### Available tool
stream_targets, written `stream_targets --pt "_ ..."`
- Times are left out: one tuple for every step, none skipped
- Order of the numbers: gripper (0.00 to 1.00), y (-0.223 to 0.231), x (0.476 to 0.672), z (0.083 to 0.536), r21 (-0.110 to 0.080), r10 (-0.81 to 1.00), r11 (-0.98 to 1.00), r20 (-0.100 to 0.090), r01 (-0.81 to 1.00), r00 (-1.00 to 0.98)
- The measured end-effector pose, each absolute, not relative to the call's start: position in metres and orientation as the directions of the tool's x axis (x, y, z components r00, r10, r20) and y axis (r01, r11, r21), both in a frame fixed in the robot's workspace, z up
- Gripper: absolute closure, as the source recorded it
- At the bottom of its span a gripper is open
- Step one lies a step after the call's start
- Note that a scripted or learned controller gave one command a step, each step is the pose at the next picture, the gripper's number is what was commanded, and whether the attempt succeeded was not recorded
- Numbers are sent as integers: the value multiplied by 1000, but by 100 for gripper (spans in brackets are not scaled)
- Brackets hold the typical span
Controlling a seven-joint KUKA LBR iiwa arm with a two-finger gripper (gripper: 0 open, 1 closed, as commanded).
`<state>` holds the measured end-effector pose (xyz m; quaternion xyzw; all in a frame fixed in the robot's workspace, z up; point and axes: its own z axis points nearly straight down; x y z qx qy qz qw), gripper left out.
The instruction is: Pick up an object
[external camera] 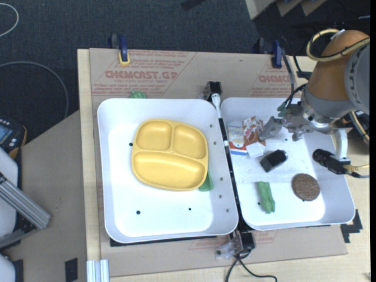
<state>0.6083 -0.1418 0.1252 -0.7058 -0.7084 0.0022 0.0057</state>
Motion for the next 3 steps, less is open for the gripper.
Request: stream_targets --pt "0 -137 548 86 0 1000 -8 -7 1000 8" --pt "100 -131 550 95 3 1000 -1 -2 1000 1" --pt "100 -92 539 84 -4 1000 3 3 1000 -3"
